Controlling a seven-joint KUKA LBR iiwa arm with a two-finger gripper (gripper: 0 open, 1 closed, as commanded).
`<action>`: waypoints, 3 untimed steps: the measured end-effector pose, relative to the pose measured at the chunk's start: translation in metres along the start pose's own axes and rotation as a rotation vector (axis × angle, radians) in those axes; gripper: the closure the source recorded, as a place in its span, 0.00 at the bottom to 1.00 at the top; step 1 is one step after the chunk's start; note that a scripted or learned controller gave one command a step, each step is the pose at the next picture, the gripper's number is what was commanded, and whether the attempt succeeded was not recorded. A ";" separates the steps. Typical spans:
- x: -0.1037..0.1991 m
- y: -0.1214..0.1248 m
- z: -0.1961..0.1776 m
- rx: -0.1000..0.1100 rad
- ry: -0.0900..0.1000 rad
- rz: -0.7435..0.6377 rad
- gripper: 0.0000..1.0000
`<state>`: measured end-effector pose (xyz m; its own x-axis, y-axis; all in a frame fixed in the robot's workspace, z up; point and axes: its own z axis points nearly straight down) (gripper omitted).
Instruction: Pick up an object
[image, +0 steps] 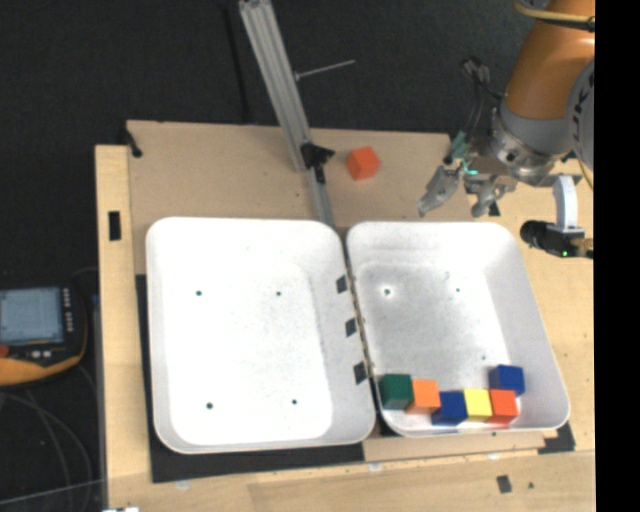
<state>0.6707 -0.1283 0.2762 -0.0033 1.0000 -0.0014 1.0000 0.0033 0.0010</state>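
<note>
— Where are we seeing the jaws (462, 192)?

— We are seeing them hanging at about one o'clock, just past the far rim of the right bin (520, 262), over the bare worktop (400, 190). The two fingers are standing spread apart, with nothing sitting between them.

— And the things to pick?

— We are counting six blocks crowding the right bin's near wall, around five o'clock. A green block (396, 390) is sitting at the nine o'clock end of the row, an orange block (426, 394) is touching it, then a blue block (451, 407), a yellow block (478, 403) and a second orange block (503, 403) are following. Another blue block (507, 378) is sitting just behind that last one, toward twelve o'clock.

— Anything outside the bins?

— We are noticing a lone orange cube (363, 163) lying on the worktop near twelve o'clock, well apart from the jaws, beside a slanted metal rail (280, 85). The left bin (170, 300) is lying at nine o'clock, touching the right bin along their shared edge.
</note>
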 end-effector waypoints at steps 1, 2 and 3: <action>-0.070 0.008 0.183 0.004 -0.001 0.006 0.00; -0.082 -0.059 0.179 0.003 -0.001 0.006 0.00; -0.024 -0.042 0.014 -0.010 0.000 -0.002 0.00</action>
<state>0.6289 -0.1526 0.2624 -0.0057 1.0000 -0.0018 0.9999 0.0057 0.0111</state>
